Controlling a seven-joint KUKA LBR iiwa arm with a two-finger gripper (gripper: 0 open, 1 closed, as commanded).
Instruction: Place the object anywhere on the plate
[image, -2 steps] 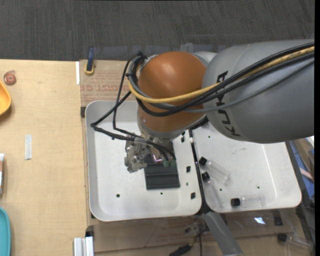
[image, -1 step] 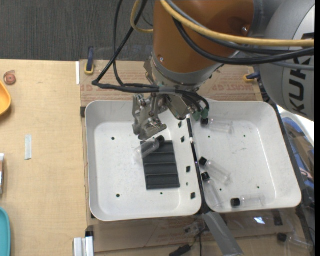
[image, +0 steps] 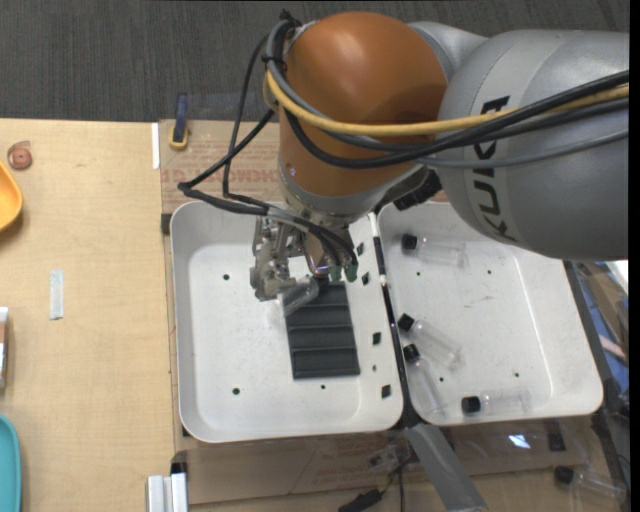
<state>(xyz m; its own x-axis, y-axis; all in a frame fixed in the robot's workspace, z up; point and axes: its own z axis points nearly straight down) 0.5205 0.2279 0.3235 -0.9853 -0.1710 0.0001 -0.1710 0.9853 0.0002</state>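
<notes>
A black ribbed rectangular plate (image: 323, 336) lies flat in the left white bin (image: 215, 400), right of the bin's centre and close to the divider. My gripper (image: 282, 284) hangs from the orange wrist band (image: 350, 110) just above the plate's upper left corner, low over the bin floor. A small grey piece (image: 300, 294) shows at the gripper's tip, touching the plate's top edge; whether it is a held object or part of the gripper cannot be told. The large arm hides the back of both bins.
The right white bin (image: 560, 390) holds several clear tubes with black caps (image: 432, 347), spread over its left side and front. On the wooden bench at left lie an orange dish (image: 6, 200), a small grey strip (image: 56, 295) and a teal item (image: 6, 465).
</notes>
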